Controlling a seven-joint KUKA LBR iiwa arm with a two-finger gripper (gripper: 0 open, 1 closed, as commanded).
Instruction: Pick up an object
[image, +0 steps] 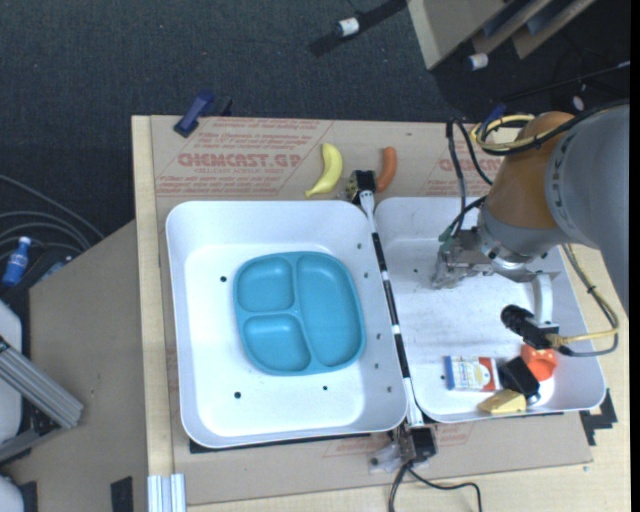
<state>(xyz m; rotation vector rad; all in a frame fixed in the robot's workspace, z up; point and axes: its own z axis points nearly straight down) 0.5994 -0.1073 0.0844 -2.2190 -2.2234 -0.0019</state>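
The gripper (455, 262) hangs over the bare upper part of the right bin (420, 330); whether it is open or closed cannot be told. Step in hand: approach. The small box (470, 374) lies at lower right with other objects. The next move calls for travel toward them, then descent.

Beyond my bins, on the brown board (250, 150) at the far edge, I see a yellow banana (326, 170) and just right of it an orange carrot (386, 168); a blue clip (194, 114) sits at the board's far left corner; dark carpet (120, 60) lies behind; cables (40, 215) trail at left.
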